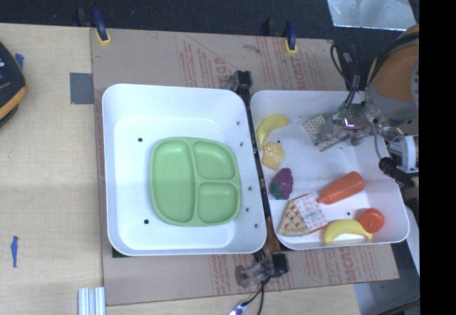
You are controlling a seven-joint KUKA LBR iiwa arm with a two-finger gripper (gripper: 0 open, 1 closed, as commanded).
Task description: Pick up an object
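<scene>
Step in hand: the approach is judged to be under way; nothing is seen lifted, and every object lies on a bin floor.
End effector [335,132]: seen low over the far part of the right bin [399,235], reaching in from the right below the orange-banded arm [393,77]. Whether it is apart or together cannot be told; the metal parts blur into one grey cluster.
Nothing held: no object is seen in the end effector.
Candidate objects, right bin: a yellow banana [271,125] at the far left; a small pale yellow piece [273,156] just nearer than it; a purple piece [282,182] nearer again; an orange carrot [341,188] in the middle, tilted; a waffle-patterned slice [302,215] touching the carrot's near-left end; a second banana [345,231] and a red tomato [371,219] at the near edge, side by side.
Left bin [114,164]: a green divided plate [194,180] lies flat at its centre, well apart from the end effector.
Closest target: the far banana is judged the nearest object, to the left of the end effector.
Next move calls for: one object to be chosen, the end effector to be centred above it and lowered. The near cluster is crowded, so a neighbour could be nudged there.
Risk: the banana's curved, smooth skin may slip out on closing.
</scene>
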